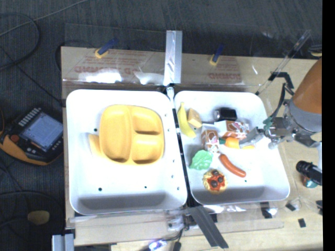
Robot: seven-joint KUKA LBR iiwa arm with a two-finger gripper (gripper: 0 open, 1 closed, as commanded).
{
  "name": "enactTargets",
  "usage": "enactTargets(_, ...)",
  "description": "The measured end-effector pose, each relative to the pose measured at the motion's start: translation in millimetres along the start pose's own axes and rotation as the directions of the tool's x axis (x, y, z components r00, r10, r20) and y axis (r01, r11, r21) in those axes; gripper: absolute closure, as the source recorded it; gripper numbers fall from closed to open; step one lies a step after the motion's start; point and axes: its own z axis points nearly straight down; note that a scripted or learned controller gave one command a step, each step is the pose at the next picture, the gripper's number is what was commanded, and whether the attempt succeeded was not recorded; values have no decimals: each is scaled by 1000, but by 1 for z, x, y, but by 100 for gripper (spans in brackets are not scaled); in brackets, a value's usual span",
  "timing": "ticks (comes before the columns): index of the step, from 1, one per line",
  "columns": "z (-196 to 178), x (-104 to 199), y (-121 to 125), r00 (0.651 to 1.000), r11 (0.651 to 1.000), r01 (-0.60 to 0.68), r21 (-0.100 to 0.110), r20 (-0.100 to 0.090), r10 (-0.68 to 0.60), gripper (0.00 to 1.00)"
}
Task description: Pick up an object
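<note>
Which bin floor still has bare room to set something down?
Left bin: bare floor around the yellow tray, widest along the near wall. Right bin: bare near-right corner past the sausage. Crowded from the banana across to the gripper.

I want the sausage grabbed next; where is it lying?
The sausage lies in the right bin, toward its front, between the green leaf and the small pizza.

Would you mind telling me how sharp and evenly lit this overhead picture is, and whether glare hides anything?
In the camera view, lighting is even with soft shadows; the yellow divided tray and sausage read clearly. The clear plastic sheet behind the bins shows pale glare. The gripper is small and soft, so its detail is hard to read.
</note>
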Motion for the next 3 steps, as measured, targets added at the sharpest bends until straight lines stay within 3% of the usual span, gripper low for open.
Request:
enactTargets(1, 93, 27, 47, 998, 998, 67, -2, 2, -67, 0)
enactTargets(2, 109, 45, 109, 999, 998, -38, 47, 7, 37, 0)
enactTargets(3, 109, 64, 112, 999, 998, -48, 41, 23, 47, 0)
